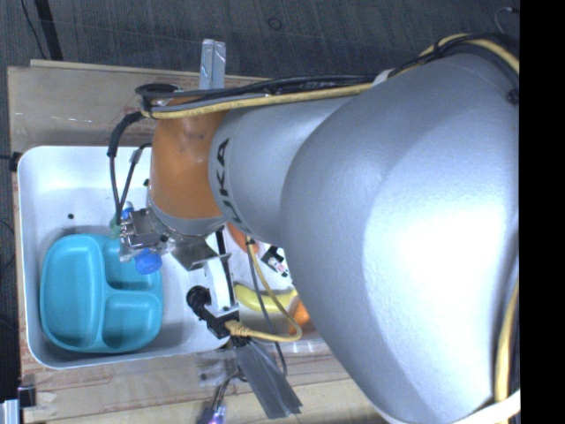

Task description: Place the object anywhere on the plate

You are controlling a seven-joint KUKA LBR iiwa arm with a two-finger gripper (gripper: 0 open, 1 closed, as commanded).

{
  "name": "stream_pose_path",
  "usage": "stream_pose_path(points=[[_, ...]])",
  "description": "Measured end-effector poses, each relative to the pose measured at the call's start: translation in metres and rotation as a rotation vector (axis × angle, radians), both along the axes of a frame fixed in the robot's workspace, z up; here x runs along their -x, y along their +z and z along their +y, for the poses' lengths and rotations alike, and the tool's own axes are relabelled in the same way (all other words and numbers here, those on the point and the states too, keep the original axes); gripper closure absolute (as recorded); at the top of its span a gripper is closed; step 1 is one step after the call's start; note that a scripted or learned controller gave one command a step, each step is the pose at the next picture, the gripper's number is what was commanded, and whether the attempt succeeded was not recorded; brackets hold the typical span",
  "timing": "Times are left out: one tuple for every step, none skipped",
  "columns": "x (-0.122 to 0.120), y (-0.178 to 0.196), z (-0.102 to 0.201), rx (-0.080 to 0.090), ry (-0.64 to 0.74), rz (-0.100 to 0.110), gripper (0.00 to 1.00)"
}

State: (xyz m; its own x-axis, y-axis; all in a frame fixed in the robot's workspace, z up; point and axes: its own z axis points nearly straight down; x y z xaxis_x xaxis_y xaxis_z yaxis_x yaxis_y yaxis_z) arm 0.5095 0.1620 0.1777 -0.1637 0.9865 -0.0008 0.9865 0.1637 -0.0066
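Observation:
A light blue divided plate (97,294) lies in the left white bin (53,175), toward its near left corner. The grey arm with its orange band (181,175) reaches across from the right and covers most of the bench. Its gripper (141,244) hangs over the plate's far right edge. A small blue rounded piece (147,263) shows just beneath the gripper against the plate's rim; I cannot tell whether it is held or is part of the tool. The arm hides the space under the wrist.
Under the arm, at the seam between the bins, lie a yellow banana-like object (256,303), an orange object (300,312) and a white and black item (275,259). Black cables (119,179) hang beside the wrist. The bench's wooden edge (53,82) runs behind the bin.

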Motion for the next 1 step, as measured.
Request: stream_pose_path(points=[[-0.0003,0.0001,-0.0006,0.000,-0.001,-0.001,0.00]])
